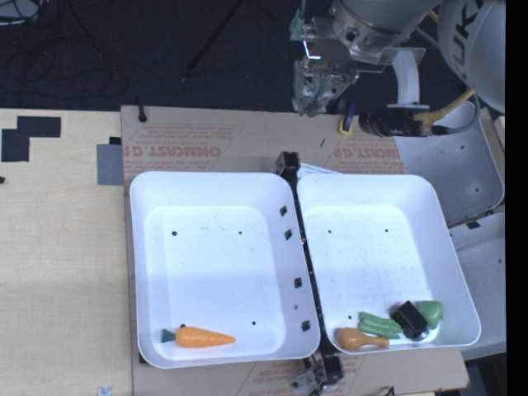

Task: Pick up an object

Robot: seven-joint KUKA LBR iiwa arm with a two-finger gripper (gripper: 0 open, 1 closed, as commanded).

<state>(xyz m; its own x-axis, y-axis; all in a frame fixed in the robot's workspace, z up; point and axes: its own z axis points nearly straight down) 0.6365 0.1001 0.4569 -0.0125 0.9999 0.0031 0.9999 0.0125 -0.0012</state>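
We're looking down on two white bins side by side on the counter. Up top, the arm [462,31] hangs behind the bins, its end effector [318,97] well clear above the cardboard sheet [214,143]; we cannot tell how far it is open, and we see nothing in its grip. In the left bin [148,246], a toy carrot [202,337] lies near the front edge, green top pointing left. In the right bin [445,246], a small cluster sits in the front right corner: a tan pear-shaped toy [360,339], a green bean pod [378,325], a black block [409,319] and a green rounded piece [431,310], all touching or just beside one another. On the cardboard we read red printing, upside down, too blurred to spell out for sure. On the arm's grey casing we catch the letters "UK".
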